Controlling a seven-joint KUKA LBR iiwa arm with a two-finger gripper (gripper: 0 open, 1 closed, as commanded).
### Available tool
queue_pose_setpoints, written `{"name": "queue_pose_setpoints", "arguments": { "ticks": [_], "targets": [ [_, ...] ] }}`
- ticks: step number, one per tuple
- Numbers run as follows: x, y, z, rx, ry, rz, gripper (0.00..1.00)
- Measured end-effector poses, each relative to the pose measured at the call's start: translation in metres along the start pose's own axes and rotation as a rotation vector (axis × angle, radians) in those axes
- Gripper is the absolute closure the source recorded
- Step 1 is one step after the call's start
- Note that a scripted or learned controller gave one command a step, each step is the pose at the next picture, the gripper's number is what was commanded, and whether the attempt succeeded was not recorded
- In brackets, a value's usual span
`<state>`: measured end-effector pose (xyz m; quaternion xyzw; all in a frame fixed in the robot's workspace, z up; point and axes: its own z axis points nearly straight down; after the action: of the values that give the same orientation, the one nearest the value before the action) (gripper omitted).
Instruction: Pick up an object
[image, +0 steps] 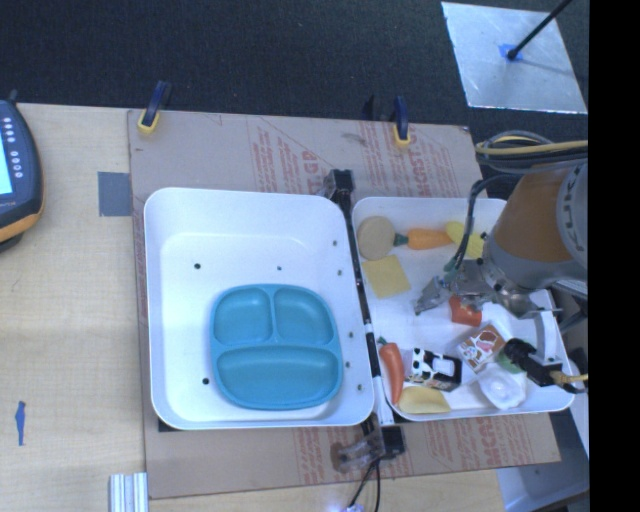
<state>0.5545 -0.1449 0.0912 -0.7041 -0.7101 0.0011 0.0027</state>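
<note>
Over the right bin (372, 212), toward the right of the frame, you see the end effector (447, 291) reaching down among the toy pieces; whether it is spread or pressed together you cannot tell. Just right of it and touching its lower edge lies a small red piece (465, 312). Left of it rests a pale yellow square (386, 276), and above that a tan round disc (377, 237) beside an orange carrot (428, 238). Lower in the bin you find a black-and-white cow figure (435, 369), a red-orange pepper (392, 372) along the left wall, and a small carton (481, 348). At frame centre, the left bin (170, 215) holds a blue divided plate (275, 346) on the desk (70, 330).
</note>
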Motion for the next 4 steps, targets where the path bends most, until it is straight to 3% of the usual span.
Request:
{"name": "queue_pose_setpoints", "arguments": {
  "ticks": [1, 2, 3, 4],
  "targets": [
    [-0.003, 0.000, -0.011, 0.001, -0.001, 0.001, 1.00],
    [0.036, 0.054, -0.026, -0.008, -0.001, 0.000, 1.00],
    [0.105, -0.018, -0.105, -0.003, 0.002, -0.001, 1.00],
    [0.132, -0.026, -0.133, -0.005, -0.001, 0.002, 1.00]
  ]
}}
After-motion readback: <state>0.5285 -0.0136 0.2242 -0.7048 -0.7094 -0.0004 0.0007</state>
